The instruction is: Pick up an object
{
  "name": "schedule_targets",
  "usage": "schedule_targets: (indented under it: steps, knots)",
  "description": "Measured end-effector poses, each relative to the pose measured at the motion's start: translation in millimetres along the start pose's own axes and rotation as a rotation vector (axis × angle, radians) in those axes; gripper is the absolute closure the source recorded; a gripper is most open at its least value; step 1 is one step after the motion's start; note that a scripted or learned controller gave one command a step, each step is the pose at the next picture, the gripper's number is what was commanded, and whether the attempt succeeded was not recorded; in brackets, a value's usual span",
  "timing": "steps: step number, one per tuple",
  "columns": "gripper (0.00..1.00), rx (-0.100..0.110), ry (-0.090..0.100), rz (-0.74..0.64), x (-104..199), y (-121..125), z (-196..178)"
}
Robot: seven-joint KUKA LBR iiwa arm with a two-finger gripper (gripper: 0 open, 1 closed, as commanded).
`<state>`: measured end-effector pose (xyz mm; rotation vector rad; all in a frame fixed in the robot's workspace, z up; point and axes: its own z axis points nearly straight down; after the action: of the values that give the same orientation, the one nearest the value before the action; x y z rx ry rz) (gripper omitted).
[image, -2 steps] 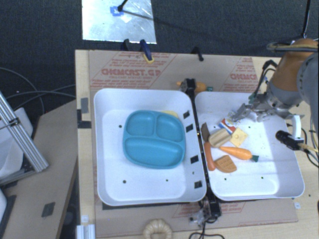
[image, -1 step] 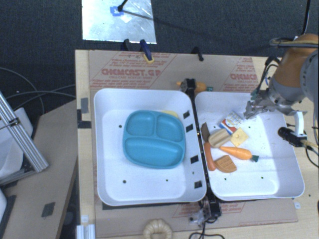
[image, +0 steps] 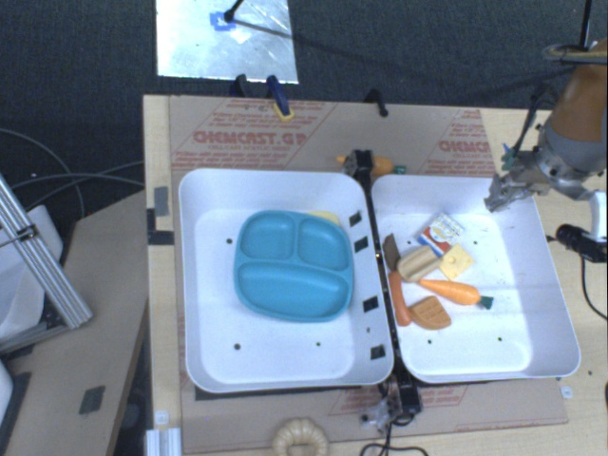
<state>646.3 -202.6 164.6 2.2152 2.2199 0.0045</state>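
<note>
Camera view puts my hand point(image: 502, 198), whose state I cannot tell, over the right bin point(image: 532, 350); I should descend squarely onto the carrot point(image: 450, 292).

Arm point(image: 576, 112) entering from the right edge of the camera view, its orange band above a grey wrist. The wrist angles down and to the left, ending in the gripper point(image: 501, 198), whose tip sits low with nothing visible between the fingers.
</note>
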Motion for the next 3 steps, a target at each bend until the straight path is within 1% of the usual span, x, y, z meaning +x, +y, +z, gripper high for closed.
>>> schedule_targets:
  steps: [1,2,3]
  knots:
    - [1.00,-0.002,0.000,-0.003,0,2,-55]
    - [1.00,0.005,0.002,-0.005,45,-17,-67]
    - [1.00,0.007,0.003,-0.007,102,-41,-60]
